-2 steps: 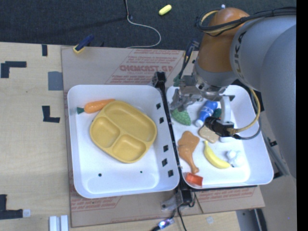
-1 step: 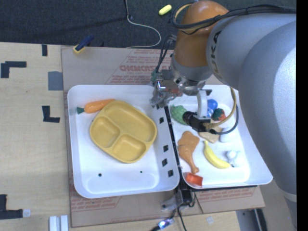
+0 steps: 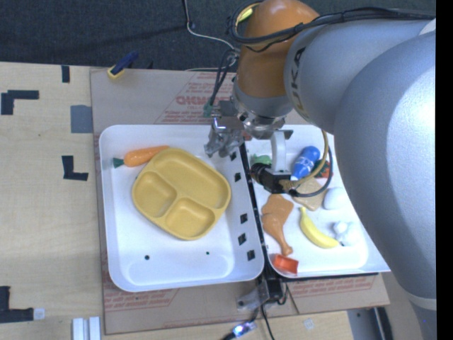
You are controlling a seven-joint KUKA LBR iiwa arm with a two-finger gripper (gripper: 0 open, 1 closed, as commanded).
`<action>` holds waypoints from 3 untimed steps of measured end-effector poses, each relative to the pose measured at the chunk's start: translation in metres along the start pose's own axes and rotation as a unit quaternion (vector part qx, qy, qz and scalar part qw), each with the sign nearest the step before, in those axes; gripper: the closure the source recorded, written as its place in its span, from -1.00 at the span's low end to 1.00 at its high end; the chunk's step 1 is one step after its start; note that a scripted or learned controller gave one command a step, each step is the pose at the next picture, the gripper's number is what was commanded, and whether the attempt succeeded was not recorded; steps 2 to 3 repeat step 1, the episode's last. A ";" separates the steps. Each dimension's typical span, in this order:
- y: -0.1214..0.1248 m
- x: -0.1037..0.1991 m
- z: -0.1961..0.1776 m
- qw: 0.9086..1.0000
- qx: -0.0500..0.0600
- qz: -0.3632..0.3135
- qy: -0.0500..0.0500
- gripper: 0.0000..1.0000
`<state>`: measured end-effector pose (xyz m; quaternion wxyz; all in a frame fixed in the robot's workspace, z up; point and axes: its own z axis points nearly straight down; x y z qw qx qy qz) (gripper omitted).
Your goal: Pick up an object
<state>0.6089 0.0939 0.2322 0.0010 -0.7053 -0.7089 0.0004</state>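
The big grey arm (image 3: pixel 368 112) sweeps in from the right and fills that side of the view, its orange band (image 3: pixel 272 41) sitting just above the wrist. The wrist points down and slightly left, and the gripper (image 3: pixel 225 142) hangs low beneath it, metal fingers aimed downward, their spacing too cluttered to read.

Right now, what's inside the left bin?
The left bin holds a yellow compartment tray and a toy carrot at its far edge, touching the tray. Anything beneath the tray is covered.
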 end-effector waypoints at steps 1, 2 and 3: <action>0.010 0.010 0.007 1.000 0.000 0.001 -0.001 1.00; 0.010 0.010 0.007 1.000 0.000 0.001 -0.001 1.00; 0.010 0.010 0.007 1.000 0.000 0.001 -0.001 1.00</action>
